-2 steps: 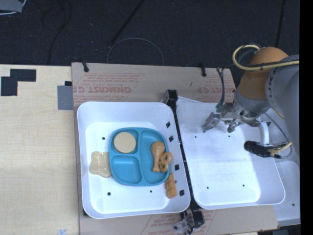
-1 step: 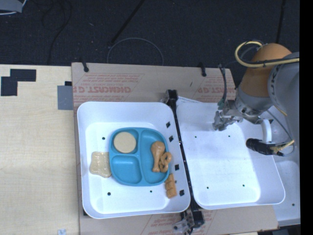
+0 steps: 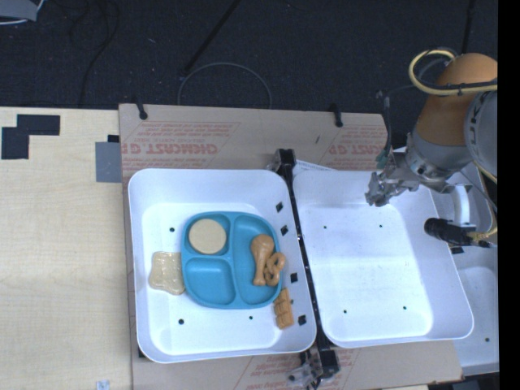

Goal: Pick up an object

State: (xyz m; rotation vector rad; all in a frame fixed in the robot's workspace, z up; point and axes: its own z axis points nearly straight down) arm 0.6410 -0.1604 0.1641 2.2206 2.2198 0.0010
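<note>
**Arm over right bin, all objects in left bin**

The pickable objects all lay in the left bin (image 3: 146, 193). A blue divided plate (image 3: 213, 287) sat near the bin's middle. In its upper-left compartment rested a round tan cookie (image 3: 206, 236). In the right-hand compartment lay a tan drumstick-shaped piece (image 3: 261, 256), upright along the compartment, with a small pretzel-shaped piece (image 3: 275, 268) touching its right side. The lower-left compartment of the plate showed bare blue.

Off the plate, a pale bread slice (image 3: 166, 272) lay on the bin floor against the plate's left edge. A small brown piece (image 3: 283, 309) lay on the bin floor just past the plate's lower right corner, close to the bin's right wall.

The right bin (image 3: 390, 299) stood just beside the left one, their rims meeting at a black clip strip.

The gripper (image 3: 379, 192) hung over the upper part of the right bin, near its back wall, well apart from the plate and food items. Nothing was seen between its fingers; whether they were apart or together could not be told from this view. The grey arm with orange band (image 3: 455, 88) reached in from the right.

Both bins rested on a cardboard sheet (image 3: 244, 140) on the wooden bench (image 3: 57, 258).
</note>
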